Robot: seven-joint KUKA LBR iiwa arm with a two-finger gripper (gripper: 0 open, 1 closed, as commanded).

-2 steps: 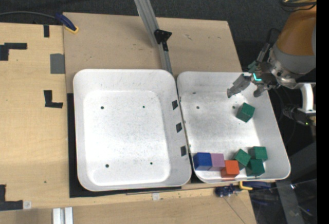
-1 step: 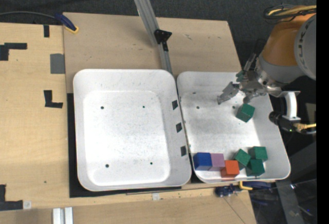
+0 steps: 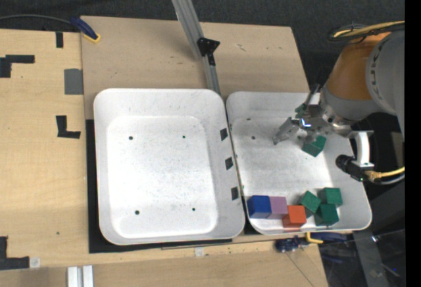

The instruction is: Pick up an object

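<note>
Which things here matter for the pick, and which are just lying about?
In play: gripper; green block beside it; right bin; cluster at its near edge: blue block, purple block, orange block, three green blocks.

Lying about: left bin; metal pole; blue clamp.

You have the grey arm with its orange band reaching in from the right over the right shallow white bin [image 3: 263,114]. Its two-finger gripper [image 3: 297,131] hangs above the bin's upper half, one finger slanting down to the left, with a small green cube [image 3: 314,145] right at its lower side; whether that cube is clamped, you cannot tell. Along the near edge sit a blue cube [image 3: 259,205], a pale purple cube [image 3: 278,205], an orange cube [image 3: 296,214] and three more green blocks [image 3: 322,205]. The left shallow white bin [image 3: 105,108] lies just beside.
</note>
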